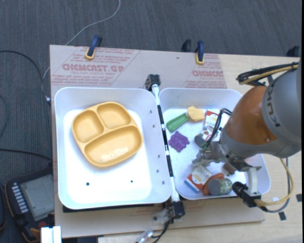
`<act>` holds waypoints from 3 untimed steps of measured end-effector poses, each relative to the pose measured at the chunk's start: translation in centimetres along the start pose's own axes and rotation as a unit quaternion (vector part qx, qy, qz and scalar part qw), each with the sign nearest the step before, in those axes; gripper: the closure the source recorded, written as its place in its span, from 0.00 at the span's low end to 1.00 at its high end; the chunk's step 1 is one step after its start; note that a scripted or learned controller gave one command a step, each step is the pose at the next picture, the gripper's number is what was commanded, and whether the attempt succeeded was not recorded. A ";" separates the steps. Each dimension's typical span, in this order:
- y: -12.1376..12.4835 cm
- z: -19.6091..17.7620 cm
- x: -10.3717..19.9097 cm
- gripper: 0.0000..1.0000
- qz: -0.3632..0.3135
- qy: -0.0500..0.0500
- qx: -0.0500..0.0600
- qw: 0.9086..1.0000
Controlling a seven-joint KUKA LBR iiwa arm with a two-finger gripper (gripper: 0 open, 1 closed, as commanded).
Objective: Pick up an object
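My gripper (209, 155) hangs low over the middle of the right bin (168, 116), under the grey and orange arm (258, 123). Around it lie several small objects. A purple piece (179, 141) is just to its left. A green piece (176, 121) and a yellow piece (195, 114) lie toward the back. A white and red packet (211, 121) sits partly behind the wrist. In front of the gripper are a small carton (197, 178) and a red and grey rounded object (218, 186). The arm hides the right side of the bin.
The left bin (66, 186) holds an orange divided plate (107, 133). A central divider rail (162, 130) separates the two bins. Clamps (199, 52) and printed cardboard (93, 68) stand at the back edge, and cables trail near the front right corner (263, 201).
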State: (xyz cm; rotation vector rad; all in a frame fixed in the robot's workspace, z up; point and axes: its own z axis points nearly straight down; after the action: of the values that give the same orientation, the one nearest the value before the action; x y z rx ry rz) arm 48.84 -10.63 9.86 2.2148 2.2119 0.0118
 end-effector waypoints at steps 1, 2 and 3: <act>0.0 0.0 0.0 0.00 0.000 0.000 0.000 1.000; 0.1 -0.9 0.0 1.00 0.000 0.000 0.000 1.000; 0.1 -0.9 0.0 0.00 0.000 0.001 0.000 1.000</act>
State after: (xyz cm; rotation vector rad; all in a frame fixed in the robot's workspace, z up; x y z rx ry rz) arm 48.88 -10.59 10.79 2.2155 2.2129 0.0124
